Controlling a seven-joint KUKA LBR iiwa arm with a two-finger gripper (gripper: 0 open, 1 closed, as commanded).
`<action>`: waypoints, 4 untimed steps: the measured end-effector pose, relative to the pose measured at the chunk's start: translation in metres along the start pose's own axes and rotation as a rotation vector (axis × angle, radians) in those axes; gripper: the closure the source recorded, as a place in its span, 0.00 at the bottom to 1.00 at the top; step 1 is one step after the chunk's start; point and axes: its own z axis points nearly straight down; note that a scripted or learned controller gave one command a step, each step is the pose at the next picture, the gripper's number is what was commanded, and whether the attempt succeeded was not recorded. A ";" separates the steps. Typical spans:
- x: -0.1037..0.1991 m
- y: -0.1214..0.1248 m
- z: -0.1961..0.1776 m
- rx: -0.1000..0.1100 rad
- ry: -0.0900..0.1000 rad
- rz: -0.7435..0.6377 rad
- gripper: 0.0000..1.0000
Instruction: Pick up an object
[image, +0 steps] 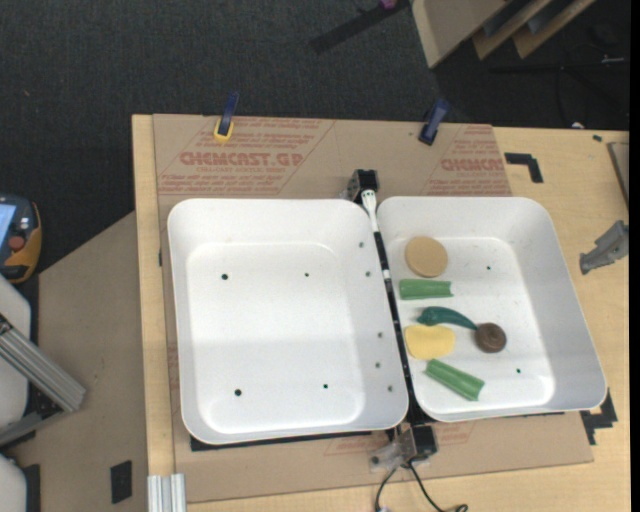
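- Camera view: grey fingers (604, 247) poke in over the desk (300, 140), just outside the right bin (562, 262). Can't tell if they're open or closed.
- Left of them, inside that bin: tan disc (427, 256), green stick (425, 289), teal curved piece (447, 317), yellow lump (430, 343), brown ball (490, 338), green chunk (455, 379).
- Nothing's between the fingers.

Small grey angular metal part of the robot arm (604, 248) at the right edge of the frame, dull matte surface, pointed wedge-like outline, details too small to tell
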 end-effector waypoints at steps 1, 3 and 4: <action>0.005 0.001 -0.004 0.009 0.006 -0.008 1.00; 0.069 -0.001 0.094 0.032 0.014 -0.006 1.00; 0.111 0.014 -0.114 -0.008 0.007 -0.012 1.00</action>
